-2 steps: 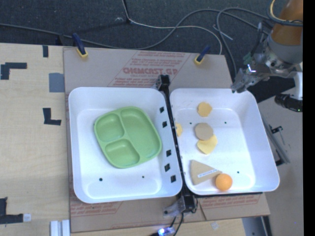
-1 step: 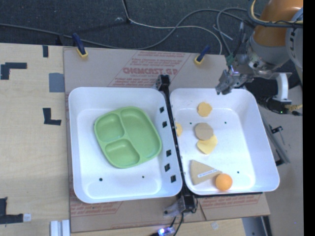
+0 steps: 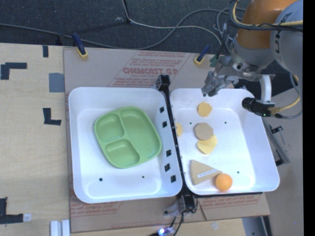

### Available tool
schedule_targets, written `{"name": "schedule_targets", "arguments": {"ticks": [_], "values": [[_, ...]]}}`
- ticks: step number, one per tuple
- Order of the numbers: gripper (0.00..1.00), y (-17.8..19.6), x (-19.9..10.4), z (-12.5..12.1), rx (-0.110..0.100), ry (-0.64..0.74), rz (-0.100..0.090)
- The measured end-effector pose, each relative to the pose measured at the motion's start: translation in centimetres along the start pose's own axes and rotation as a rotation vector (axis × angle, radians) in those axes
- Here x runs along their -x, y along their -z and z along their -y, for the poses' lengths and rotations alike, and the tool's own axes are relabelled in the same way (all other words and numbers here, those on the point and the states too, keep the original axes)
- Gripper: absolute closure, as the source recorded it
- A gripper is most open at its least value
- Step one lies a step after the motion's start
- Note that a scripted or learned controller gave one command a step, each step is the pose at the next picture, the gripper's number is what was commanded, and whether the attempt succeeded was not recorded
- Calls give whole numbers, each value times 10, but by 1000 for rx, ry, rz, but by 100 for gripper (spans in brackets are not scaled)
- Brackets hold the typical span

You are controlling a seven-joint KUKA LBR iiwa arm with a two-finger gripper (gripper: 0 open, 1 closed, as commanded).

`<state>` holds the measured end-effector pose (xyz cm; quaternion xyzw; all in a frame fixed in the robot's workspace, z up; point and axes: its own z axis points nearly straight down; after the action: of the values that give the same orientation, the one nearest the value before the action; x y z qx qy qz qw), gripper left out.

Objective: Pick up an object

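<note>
My gripper (image 3: 210,89) hangs over the far edge of the right bin (image 3: 256,146), just above and right of a small round yellow piece (image 3: 204,109). Nothing shows between its fingers. Below that piece lie a tan round cookie (image 3: 203,131) and a yellow heart-shaped piece (image 3: 207,145). A tan wedge (image 3: 202,171) and an orange ball (image 3: 223,182) rest near the bin's front. A small yellow piece (image 3: 179,129) sits against the left wall.
The left bin (image 3: 83,181) holds a green divided tray (image 3: 128,136). A black divider (image 3: 168,127) runs between the bins. Cables and two yellow clamps (image 3: 81,50) lie behind the bins on the cardboard sheet.
</note>
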<state>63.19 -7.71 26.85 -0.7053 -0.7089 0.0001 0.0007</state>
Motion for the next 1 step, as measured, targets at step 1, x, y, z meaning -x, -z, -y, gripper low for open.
{"name": "schedule_targets", "arguments": {"ticks": [1], "values": [[100,1,-48,13,-1,0,0]]}}
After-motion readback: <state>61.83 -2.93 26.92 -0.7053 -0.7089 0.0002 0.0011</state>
